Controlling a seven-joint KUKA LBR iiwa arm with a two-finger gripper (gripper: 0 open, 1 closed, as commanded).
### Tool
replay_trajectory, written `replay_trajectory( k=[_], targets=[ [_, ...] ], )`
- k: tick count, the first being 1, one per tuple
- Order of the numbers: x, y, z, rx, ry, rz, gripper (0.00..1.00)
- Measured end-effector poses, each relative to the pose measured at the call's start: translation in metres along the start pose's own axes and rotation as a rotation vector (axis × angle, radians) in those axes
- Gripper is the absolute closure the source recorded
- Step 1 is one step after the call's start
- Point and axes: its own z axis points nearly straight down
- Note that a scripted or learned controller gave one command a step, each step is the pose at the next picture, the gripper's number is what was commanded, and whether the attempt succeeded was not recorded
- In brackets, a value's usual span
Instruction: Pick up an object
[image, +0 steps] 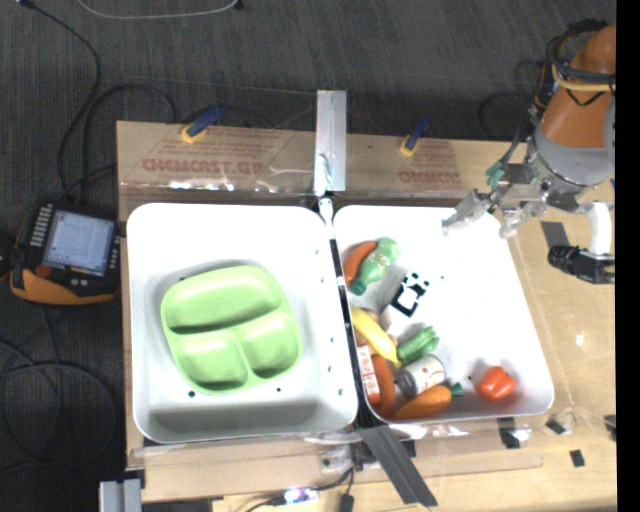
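While the grey arm with its orange band (583, 105) reaches in from the right of the view, its two-finger gripper (484, 216) hangs over the far right corner of the right-hand shallow white bin (520, 305). Both pale fingers (462, 215) are visible, spread apart with nothing between them, and they sit well apart from the heap of toy food.

That heap lies along the near and left sides of the same bin. Against the bin's left wall, towards the far end, an orange carrot-like piece with a green leafy top (366, 258) rests on a white object with black markings (405, 292). Nearer along that wall lies a yellow plastic banana (373, 335), and just beside it a small green vegetable (418, 344). Close to the bin's near wall sit a small white jar-like item with a dark cap (420, 377) and an orange plastic carrot (424, 402), the carrot touching the near rim. In the bin's near right corner, a little apart from the rest, stands a red-orange toy tomato with a green stalk (496, 383).

Just left of the right-hand bin, sharing its dividing wall, the left-hand white bin (150, 235) holds a lime-green plastic tray with three compartments (230, 326). Further left again, off the bench, a handheld controller with a lit screen (66, 250) lies on the dark floor.
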Motion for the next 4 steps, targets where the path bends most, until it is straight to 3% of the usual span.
replay_trajectory(
  k=[1,2,3,4],
  targets=[
    [0.044,-0.054,0.129,-0.029,-0.008,-0.233,0.0],
    [0.069,-0.047,0.157,-0.018,-0.005,-0.316,0.0],
    [0.069,-0.048,0.148,-0.016,-0.003,-0.314,1.0],
    [0.11,-0.036,0.052,0.002,-0.002,-0.109,1.0]
  ],
)
